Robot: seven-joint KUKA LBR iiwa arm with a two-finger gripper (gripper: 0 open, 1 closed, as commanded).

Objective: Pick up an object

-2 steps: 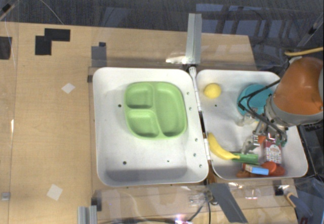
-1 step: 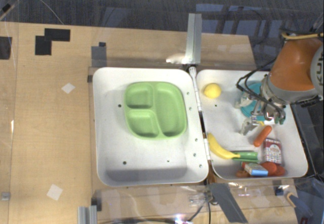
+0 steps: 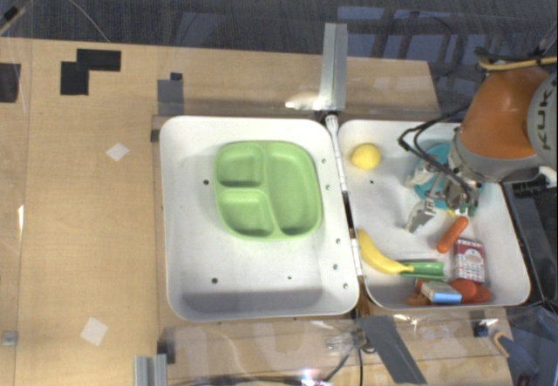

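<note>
step: reaching to pick | jaws [image 3: 425, 217]: open, holding nothing, low over right bin [image 3: 384, 201] floor | carrot [image 3: 452, 233]: just beside jaws, near red box [image 3: 469, 260] | banana [image 3: 380, 257]: front left | next: slide over carrot, drop, squeeze

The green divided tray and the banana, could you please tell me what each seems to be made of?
The green divided tray looks like moulded plastic with a smooth matte finish: one even colour, rounded edges, soft-walled compartments. The banana seems to be a plastic toy, going by its uniform yellow and faint sheen, though real fruit can't be ruled out from this view.
</note>
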